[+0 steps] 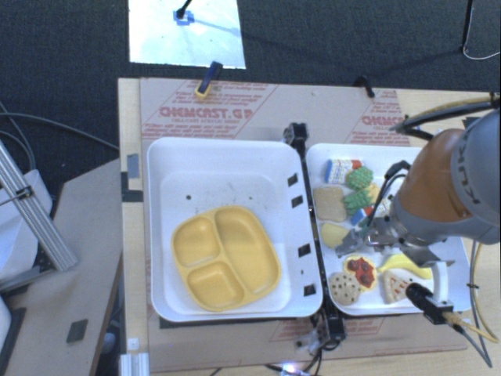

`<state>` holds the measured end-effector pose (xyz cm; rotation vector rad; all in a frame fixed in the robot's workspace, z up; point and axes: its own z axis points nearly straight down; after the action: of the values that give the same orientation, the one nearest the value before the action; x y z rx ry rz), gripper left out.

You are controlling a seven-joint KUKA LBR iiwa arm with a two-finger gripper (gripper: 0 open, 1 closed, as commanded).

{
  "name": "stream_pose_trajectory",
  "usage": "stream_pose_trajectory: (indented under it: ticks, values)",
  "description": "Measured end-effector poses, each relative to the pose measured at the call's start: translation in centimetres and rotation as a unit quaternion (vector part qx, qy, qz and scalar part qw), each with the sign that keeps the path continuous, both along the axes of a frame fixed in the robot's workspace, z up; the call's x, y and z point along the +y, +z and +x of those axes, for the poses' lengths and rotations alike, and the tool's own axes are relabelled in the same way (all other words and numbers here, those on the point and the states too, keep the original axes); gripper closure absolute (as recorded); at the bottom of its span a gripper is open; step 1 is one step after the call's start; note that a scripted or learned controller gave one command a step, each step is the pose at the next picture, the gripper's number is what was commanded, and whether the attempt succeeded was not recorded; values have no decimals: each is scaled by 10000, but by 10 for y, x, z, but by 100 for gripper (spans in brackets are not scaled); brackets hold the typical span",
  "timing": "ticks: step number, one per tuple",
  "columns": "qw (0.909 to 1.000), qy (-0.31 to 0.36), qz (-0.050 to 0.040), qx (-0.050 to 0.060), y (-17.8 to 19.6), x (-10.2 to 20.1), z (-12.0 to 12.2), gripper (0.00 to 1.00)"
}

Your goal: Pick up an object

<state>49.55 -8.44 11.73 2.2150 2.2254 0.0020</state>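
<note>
Crowding the right bin (462, 300), small toy foods (360, 271), green, yellow, red

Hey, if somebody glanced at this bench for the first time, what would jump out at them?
Probably the yellow divided tray, lying alone in the left bin. Next, the grey arm with its orange band, reaching in from the right over the right bin, which is crowded with toy food: a green broccoli piece, a pizza slice, a banana and a cookie.
</note>
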Motion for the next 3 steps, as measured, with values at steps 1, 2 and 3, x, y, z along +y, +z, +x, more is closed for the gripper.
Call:
stream_pose_trajectory:
  ticks: [1,2,3]
  values:
    - [10000,-38,-1,16,-28,-39,-10,0]
    - [10000,0,-2,-9,13,-33,-8,0]
    - [10000,38,7,-40,77,33,39,0]
